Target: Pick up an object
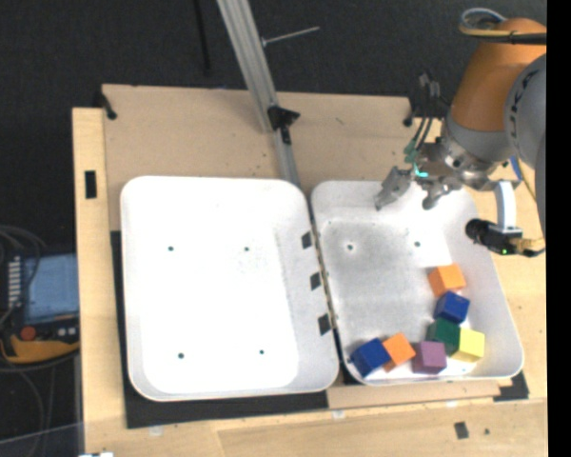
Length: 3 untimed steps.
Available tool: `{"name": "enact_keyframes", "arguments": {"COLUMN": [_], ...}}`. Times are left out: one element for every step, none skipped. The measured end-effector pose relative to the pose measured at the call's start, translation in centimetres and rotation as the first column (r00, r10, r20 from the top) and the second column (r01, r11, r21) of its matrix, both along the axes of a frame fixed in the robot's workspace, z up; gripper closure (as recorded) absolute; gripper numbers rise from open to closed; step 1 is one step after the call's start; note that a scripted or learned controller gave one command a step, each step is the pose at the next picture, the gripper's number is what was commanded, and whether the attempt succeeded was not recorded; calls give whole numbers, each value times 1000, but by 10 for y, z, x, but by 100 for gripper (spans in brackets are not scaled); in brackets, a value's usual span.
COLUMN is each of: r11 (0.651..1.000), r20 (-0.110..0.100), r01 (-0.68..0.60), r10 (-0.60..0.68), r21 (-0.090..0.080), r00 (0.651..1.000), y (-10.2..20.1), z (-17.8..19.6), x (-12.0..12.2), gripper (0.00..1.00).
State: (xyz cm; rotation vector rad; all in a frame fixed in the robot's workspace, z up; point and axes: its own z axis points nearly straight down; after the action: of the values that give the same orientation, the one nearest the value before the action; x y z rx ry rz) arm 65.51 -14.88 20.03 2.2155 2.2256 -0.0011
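My gripper (411, 194) hangs over the far edge of the right bin (381, 265), its two grey fingers spread apart with nothing between them. Several small blocks lie well below it in that bin's near right part: an orange block (446, 278), a blue block (452, 307), a green block (445, 332), a yellow block (471, 343), a purple block (430, 356), a second orange block (398, 349) and a second blue block (370, 356).
The left bin (219, 284) sits beside the right one, with black clips along their shared edge. A slanted metal rail (252, 55) rises from the bench behind the bins. Cables and a blue box (48, 288) lie off the bench at the left.
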Motion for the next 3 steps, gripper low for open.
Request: {"name": "enact_keyframes", "arguments": {"r11": [1000,1000,1000], "r20": [-5,-2,5], "r01": [4,6,7], "r10": [-4,-6,-7], "r21": [-1,-2,-1], "r00": [1000,1000,1000], "y": [2,1,0], "z": [-55,-105,-91], "x": [-10,-11,-9], "gripper": [0,0,100]}}
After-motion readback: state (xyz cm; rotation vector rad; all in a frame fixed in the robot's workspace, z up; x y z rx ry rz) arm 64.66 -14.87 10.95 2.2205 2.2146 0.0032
